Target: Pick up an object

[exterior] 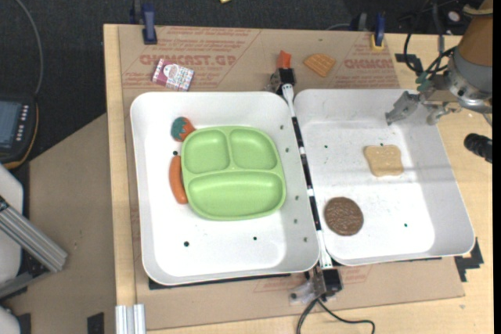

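Pincer [407,107] hangs over my right bin's [438,246] far edge, arm slanting in from the right; spread or pressed together, can't tell. Toast [383,160] lies near.

**Obscured and cut-off items**

Arm [476,62]: cut by the right edge; you get only the wrist end. Jaws [415,107]: too small and blurred for you to tell their spacing.

Orange sausage-shaped piece [178,178]: its right side is tucked under the green tray [232,172] rim. Round teal-and-red piece [182,127]: partly overlapped by the same rim; identity unclear.

Small printed packet [173,73] on the counter [235,59]: print too small to read.

Dark device [16,129]: cut by the left edge.
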You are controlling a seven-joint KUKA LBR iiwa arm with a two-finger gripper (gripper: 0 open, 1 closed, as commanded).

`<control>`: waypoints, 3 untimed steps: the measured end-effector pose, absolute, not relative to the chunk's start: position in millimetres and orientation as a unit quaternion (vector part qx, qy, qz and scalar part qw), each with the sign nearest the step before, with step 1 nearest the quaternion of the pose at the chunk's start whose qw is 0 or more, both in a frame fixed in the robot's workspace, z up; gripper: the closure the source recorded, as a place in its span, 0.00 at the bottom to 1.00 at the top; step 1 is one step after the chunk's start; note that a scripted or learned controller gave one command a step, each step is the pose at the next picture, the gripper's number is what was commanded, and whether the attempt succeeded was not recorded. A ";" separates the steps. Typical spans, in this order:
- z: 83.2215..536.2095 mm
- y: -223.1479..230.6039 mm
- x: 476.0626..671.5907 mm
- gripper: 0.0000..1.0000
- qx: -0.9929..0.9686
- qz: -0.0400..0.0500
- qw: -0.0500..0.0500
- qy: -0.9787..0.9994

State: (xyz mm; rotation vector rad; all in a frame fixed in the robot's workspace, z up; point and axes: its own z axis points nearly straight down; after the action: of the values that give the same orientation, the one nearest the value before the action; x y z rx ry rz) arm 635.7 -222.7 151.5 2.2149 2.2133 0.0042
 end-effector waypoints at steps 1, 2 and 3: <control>80.2 -186.7 606.2 0.00 0.707 -0.001 -0.004 0.708; 95.8 -188.6 609.7 1.00 0.707 0.001 0.002 0.707; 95.3 -188.7 609.5 0.00 0.707 0.001 0.001 0.707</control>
State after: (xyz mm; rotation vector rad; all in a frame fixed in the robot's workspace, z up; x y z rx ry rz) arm 609.5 -188.7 95.3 2.2184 2.2203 0.0027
